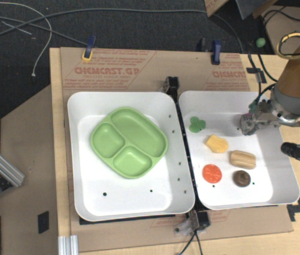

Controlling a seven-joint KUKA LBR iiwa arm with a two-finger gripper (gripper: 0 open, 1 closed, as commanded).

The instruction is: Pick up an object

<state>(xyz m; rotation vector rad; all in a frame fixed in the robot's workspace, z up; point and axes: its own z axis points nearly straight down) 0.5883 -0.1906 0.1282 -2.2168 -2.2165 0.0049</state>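
Observation:
In the right bin lie a small green broccoli-like piece, a yellow chunk, a tan bread-like roll, a red tomato-like disc and a brown round piece. My gripper hangs low over the bin's upper right part, to the right of the yellow chunk and above the roll. Nothing shows between its tips.
The left bin holds a green divided plate. A black clamp sits between the bins at the back. Blue clips pin the cardboard base. Cables lie on the dark floor behind.

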